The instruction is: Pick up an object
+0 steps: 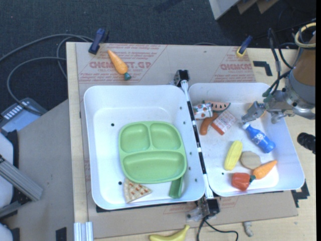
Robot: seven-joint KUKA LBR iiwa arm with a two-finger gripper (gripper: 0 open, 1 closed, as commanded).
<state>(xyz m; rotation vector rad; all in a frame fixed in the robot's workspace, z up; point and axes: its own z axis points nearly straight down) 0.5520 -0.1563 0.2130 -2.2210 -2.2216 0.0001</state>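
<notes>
Objects crowd the right bin (293,154) at the frame's right: blue bottle (260,137), corn (232,154), carrot (264,169). Our hand (257,111) hovers above the bottle; we cannot tell its spread. We judge the round bottle may roll away, though open floor lies left of it.

One fixed camera above the bench (150,59), slanted downward, both white bins (100,149) fully framed
</notes>
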